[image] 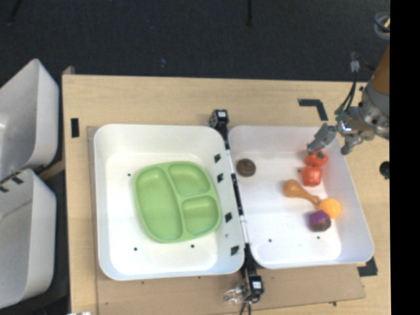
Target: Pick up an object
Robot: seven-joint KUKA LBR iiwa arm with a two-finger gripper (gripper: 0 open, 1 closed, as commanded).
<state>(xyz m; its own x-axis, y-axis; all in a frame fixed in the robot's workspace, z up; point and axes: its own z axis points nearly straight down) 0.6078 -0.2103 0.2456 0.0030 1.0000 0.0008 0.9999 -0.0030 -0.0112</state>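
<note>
The tool hangs spread, nothing between its fingers, above the right bin's far corner, just over the red tomato; best to drop straight, centre on the tomato, and avoid the red pepper beside it

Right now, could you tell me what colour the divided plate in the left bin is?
Light green; the divided plate shows best in the camera view.

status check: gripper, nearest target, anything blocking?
Gripper open, above right bin's far right corner, nothing held. Red toy just below it. Second red piece crowds the toy.
</note>
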